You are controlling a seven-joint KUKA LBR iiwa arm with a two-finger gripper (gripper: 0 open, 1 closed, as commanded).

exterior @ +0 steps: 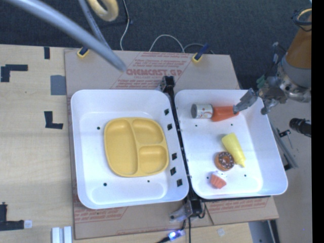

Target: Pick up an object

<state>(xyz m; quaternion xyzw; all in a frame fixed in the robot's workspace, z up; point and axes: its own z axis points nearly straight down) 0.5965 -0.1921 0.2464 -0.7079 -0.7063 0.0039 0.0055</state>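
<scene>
The right bin (263,151) holds several small objects. An orange carrot-like piece (221,114) lies near its far wall beside a small grey can (202,111). A yellow wedge (234,148), a brown doughnut (224,160) and a small pink cupcake (218,180) lie closer to the front. My gripper (254,104) hangs over the bin's far right corner, open. One finger (243,102) slants down to the orange piece's right end. Nothing sits between the fingers.
The left bin (86,135) holds a yellow divided plate (135,146). A black divider with clips (174,135) runs between the bins. A grey pole (61,22) crosses the top left, and cables (167,39) lie behind the bins.
</scene>
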